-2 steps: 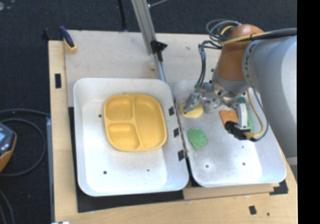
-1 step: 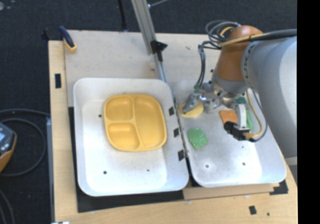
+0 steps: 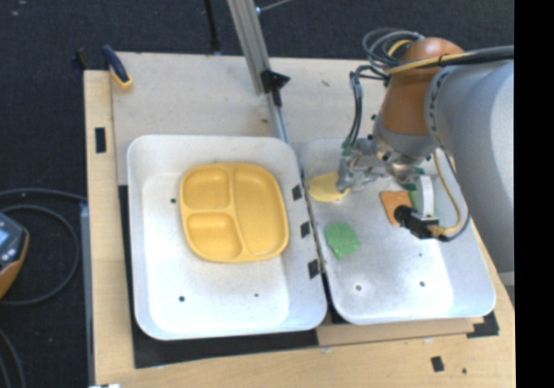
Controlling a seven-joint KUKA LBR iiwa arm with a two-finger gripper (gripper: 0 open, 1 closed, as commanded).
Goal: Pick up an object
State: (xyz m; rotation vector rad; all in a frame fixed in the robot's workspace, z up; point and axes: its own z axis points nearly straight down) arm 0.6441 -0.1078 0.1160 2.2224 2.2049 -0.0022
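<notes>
Pale yellow object (image 3: 325, 189) at the gripper (image 3: 351, 174), not yet lifted as far as can be judged.

Yellow piece lies on the floor of the right bin (image 3: 415, 287), near its upper-left corner, just beside the divide between bins; gripper low, right at its right edge, touching or nearly so. Cannot tell if the tool is open or closed; no object seen clamped. Judgement: approach made, grasp and lift left to do. Count, right bin: one pale yellow object, one green object (image 3: 342, 240) nearer the front, one orange object (image 3: 395, 203) partly behind the gripper's gear. Left bin (image 3: 160, 308): one yellow tray (image 3: 234, 210), three compartments. Two bins, one arm (image 3: 467, 131).
</notes>
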